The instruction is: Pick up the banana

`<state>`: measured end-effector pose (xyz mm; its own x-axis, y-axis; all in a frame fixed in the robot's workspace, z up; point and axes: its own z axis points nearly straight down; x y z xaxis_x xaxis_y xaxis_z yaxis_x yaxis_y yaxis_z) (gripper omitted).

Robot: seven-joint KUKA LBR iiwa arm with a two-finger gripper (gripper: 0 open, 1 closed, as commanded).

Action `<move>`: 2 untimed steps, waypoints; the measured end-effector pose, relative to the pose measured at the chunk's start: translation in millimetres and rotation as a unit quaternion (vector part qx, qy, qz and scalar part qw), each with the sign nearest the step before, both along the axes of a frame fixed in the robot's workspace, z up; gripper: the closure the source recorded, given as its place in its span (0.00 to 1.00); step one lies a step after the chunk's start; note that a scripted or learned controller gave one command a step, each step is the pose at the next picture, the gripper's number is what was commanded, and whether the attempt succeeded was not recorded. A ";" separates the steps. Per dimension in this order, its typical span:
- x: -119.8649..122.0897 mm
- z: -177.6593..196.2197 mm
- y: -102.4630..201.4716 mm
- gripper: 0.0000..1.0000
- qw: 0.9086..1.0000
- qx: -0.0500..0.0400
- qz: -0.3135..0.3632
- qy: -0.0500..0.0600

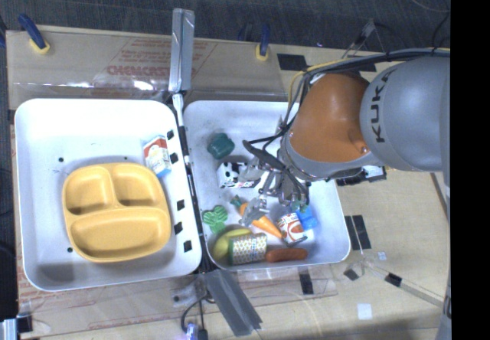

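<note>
The big grey arm comes in from the right. Its orange band sits above the wrist. The gripper points down low.

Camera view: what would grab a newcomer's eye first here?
The big yellow divided tray sitting in the left bin, with a small carton at its upper right. Then the grey and orange arm looming over the right bin, above a crowded heap of toy food at the near edge.
</note>
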<state>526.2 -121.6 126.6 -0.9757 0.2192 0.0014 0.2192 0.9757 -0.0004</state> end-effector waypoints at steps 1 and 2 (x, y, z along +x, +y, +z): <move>-31.5 -16.3 23.2 0.00 0.994 -0.010 0.101 -0.031; -28.3 -16.4 21.8 0.00 0.968 -0.009 0.250 -0.035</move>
